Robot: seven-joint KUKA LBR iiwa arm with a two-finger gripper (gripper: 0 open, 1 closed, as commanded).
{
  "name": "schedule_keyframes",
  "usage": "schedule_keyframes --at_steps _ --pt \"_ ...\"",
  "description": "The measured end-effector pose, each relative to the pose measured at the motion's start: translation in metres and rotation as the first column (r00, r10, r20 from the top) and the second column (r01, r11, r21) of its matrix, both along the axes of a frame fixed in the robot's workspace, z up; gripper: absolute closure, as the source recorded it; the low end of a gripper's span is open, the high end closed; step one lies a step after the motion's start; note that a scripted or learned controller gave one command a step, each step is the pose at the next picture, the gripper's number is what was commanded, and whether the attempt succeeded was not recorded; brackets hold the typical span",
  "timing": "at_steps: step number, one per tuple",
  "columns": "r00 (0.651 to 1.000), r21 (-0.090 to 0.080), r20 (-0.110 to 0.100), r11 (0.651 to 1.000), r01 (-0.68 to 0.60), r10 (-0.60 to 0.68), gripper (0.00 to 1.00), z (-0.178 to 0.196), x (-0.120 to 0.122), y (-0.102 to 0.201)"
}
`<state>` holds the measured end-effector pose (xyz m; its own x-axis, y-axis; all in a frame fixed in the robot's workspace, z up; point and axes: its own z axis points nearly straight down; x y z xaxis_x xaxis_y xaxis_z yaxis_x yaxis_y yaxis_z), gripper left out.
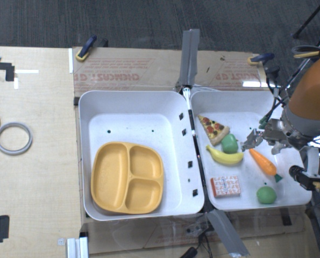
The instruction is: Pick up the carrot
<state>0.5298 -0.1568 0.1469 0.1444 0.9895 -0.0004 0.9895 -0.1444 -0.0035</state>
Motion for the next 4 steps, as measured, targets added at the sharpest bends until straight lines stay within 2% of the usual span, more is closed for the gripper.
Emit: schedule_keyframes --at_steps 1,2,3,4 --pt "0.994 0.0 0.0 0.994 0.105 -0.105 0.0 -0.056 0.001 -0.014" --pt "0.994 -0.001 0.002 0.994 0.112 -0.112 0.0 0.011 0.032 -0.008" --pt "0.994 -0.002 0.0 0.994 0.111 -0.111 1.0 0.019 0.032 -0.008" --pt "0.994 -0.002 0.0 0.994 0.111 -0.111 0.0 0.019 0.032 -0.008"
